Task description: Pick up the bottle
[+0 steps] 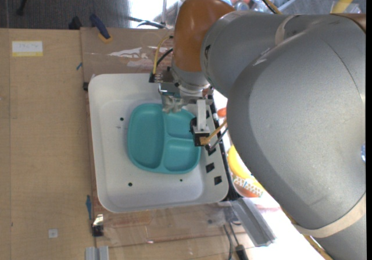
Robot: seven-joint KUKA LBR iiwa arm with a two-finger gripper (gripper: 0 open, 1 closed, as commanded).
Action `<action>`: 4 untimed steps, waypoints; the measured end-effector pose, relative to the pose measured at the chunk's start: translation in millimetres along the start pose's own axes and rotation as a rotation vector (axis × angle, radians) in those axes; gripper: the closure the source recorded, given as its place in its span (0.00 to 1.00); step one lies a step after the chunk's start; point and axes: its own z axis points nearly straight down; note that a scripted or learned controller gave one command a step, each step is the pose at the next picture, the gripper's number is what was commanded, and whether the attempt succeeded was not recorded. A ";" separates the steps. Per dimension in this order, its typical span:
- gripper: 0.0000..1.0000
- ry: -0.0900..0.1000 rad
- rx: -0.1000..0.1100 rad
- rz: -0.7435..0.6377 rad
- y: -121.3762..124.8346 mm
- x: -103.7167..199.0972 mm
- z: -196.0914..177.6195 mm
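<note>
1. i see the gripper point(172, 103) hanging low over the far edge of the teal divided tray point(163, 139) in the left white bin point(110, 136).
2. i cannot tell how the fingers stand; the wrist hides them.
3. i cannot pick out the bottle; the yellow and orange thing point(244, 174) beside the arm could be it, but it is largely hidden.
4. i judge this an approach or search step; next i need a clear sighting.
5. bin walls sit close; open room lies left over the wooden surface point(40, 136).

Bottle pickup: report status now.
Gripper low over teal tray's top edge. Bottle unidentified. Arm hides most of right bin.
</note>
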 end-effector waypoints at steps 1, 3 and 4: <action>1.00 -0.002 -0.009 -0.749 21.1 -45.2 -61.4; 1.00 0.000 -0.008 -0.735 -22.5 59.6 -133.6; 1.00 0.001 -0.002 -0.740 -121.4 43.5 -93.3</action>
